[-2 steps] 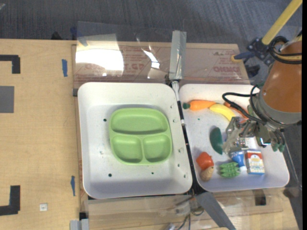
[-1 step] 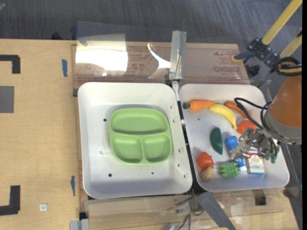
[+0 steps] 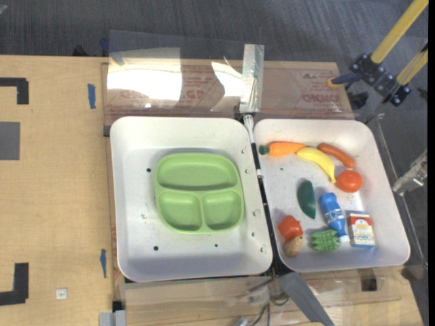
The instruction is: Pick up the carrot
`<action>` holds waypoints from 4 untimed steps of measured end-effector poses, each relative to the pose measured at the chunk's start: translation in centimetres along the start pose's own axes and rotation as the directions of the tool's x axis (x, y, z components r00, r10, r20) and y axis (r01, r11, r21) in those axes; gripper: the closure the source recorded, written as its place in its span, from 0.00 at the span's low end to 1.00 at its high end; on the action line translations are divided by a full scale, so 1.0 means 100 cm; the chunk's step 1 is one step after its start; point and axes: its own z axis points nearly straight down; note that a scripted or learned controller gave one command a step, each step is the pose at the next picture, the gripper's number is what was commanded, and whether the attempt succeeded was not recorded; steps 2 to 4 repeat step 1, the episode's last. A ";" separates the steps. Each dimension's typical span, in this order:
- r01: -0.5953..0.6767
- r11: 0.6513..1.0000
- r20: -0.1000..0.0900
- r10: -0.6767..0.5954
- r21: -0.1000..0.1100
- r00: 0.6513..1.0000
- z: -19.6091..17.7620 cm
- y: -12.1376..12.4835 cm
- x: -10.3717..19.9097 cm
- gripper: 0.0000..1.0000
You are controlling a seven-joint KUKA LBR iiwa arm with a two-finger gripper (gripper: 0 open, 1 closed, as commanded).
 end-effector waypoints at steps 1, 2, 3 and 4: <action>-0.089 0.996 -0.010 0.089 0.004 0.996 0.058 0.016 -0.013 1.00; -0.089 0.996 -0.010 0.089 0.004 0.996 0.058 0.016 -0.013 1.00; -0.089 0.996 -0.010 0.089 0.004 0.996 0.058 0.016 -0.013 1.00; -0.089 0.996 -0.010 0.089 0.004 0.996 0.058 0.016 -0.013 1.00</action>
